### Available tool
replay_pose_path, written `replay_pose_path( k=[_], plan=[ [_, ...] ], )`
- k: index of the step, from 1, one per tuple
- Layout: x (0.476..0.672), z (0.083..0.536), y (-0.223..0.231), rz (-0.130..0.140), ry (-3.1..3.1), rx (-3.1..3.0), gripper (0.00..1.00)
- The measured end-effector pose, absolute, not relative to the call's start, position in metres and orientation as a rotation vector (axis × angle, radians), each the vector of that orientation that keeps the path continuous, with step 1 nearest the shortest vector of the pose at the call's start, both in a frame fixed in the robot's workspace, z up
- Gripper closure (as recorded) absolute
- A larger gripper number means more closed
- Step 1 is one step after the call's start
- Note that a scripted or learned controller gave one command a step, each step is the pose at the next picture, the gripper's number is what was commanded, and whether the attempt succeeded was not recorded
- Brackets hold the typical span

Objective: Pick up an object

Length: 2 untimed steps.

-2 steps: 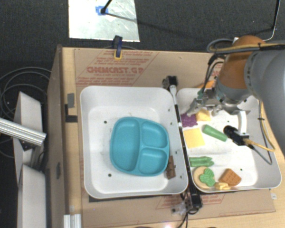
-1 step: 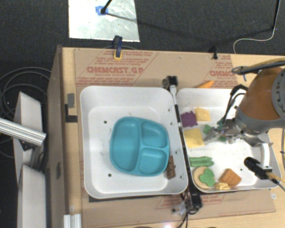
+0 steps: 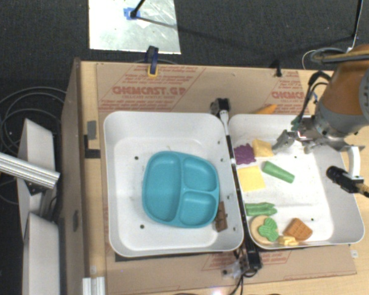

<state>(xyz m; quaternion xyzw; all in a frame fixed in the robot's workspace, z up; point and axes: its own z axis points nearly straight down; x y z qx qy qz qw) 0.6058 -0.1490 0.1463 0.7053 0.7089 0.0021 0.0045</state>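
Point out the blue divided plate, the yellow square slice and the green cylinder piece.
blue divided plate [image 3: 181, 189]: camera view, on the ridge between its compartments.
yellow square slice [image 3: 251, 178]: camera view, middle of its flat top.
green cylinder piece [image 3: 278, 171]: camera view, midway along its length.

A shiny metal sheet [image 3: 134, 16] is lying on the dark floor beyond the surface's far edge, with a small blue piece [image 3: 130, 13] on it. Black cables [image 3: 12, 106] are coiling past the surface's left edge, beside a white frame [image 3: 40, 183] carrying a silver rail [image 3: 23, 169].
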Motion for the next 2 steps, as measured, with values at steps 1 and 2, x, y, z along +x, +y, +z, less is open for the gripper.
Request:
replay_pose_path(
  k=[1,2],
  plan=[
    [0.64,0.105,-0.09,0.005,2.229,2.209,0.0],
    [0.67,0.084,-0.107,0.004,2.225,2.213,0.0]
  ],
)
